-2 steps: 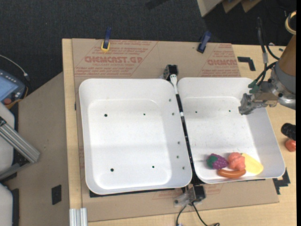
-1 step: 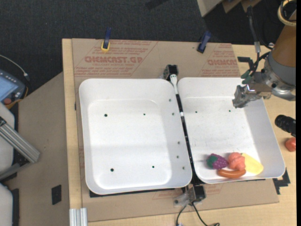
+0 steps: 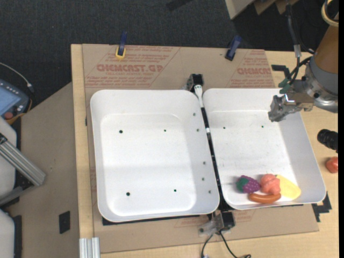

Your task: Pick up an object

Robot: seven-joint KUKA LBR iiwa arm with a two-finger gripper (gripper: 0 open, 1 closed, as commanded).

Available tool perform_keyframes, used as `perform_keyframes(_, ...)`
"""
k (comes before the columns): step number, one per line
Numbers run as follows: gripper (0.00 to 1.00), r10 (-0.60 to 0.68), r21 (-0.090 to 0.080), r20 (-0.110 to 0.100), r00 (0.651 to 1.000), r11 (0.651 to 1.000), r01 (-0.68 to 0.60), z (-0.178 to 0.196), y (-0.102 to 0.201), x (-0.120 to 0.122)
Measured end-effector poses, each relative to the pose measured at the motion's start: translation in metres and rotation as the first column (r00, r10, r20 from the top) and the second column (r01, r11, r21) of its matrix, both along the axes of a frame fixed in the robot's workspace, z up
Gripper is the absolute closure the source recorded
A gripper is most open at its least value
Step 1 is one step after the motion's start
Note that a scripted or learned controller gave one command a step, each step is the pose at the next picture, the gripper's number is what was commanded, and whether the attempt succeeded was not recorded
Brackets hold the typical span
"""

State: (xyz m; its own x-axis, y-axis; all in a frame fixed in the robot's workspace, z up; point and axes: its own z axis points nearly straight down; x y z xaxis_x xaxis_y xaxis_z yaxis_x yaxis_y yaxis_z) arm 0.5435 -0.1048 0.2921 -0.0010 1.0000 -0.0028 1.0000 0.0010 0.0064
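In the right bin (image 3: 252,144), a small heap of toy food lies at the near edge: purple grapes (image 3: 248,184), a pink-red piece (image 3: 270,183), a yellow piece (image 3: 289,188) and an orange-red sausage shape (image 3: 264,198). My gripper (image 3: 279,112) hangs over the far right corner of that bin, well away from the heap. Nothing shows between its fingers, and it looks small and dark from here.
The left bin (image 3: 150,155) sits beside the right one, with a black divider strip (image 3: 207,144) between them. Both rest on a brown cardboard sheet (image 3: 161,63) held by clamps (image 3: 121,47) at the far edge.
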Motion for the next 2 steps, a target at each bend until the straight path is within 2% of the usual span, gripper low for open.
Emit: perform_keyframes(2, 1.00, 0.001, -0.003, 0.006, 1.000, 1.000, -0.001, 0.020, 0.000, 0.001)
